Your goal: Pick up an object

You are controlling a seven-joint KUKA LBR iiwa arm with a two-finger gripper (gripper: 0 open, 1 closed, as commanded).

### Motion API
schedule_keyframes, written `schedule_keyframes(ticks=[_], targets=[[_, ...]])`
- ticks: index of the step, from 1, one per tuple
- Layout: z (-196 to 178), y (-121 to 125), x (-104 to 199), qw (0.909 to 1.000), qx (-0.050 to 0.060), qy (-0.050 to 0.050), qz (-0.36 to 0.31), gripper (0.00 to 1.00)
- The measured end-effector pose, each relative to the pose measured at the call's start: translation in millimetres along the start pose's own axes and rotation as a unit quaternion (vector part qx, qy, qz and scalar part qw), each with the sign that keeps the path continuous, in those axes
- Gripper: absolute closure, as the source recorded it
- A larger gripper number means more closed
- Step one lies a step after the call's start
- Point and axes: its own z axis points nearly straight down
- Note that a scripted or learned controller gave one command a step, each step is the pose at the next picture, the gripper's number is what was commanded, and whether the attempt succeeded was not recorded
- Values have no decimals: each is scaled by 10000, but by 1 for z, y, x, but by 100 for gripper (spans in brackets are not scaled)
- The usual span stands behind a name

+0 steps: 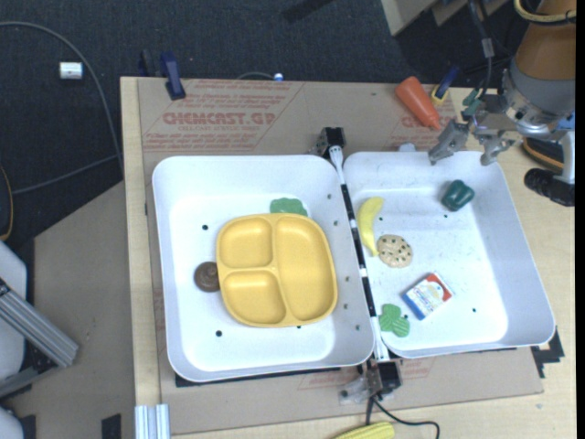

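Green block (457, 194) nearest; gripper (468, 146) spread wide, holding nothing. Centre over it, descend straight, then close.

Grey arm with an orange band and a small metal tool

The arm (546, 58) has a broad orange band above a pale grey wrist ring; dark cables run along it near the wrist. The tool (470, 147) is grey metal, with two thin fingers (445, 144) and small teal and blue fittings.

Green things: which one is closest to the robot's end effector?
The dark green pepper in the right bin, just below the end effector. The two lighter leafy greens lie farther away.
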Motion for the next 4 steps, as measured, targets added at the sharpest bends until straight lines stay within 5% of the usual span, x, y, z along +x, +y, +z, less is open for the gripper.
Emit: schedule_keyframes(ticks=[1,2,3,4], targets=[[35,16,-66,10000,-13,-13,3,0],[132,15,-60,10000,13,5,-5,0],[119,17,-61,10000,-24,-16,-13,100],[66,1,5,10000,-8,8,-8,100]])
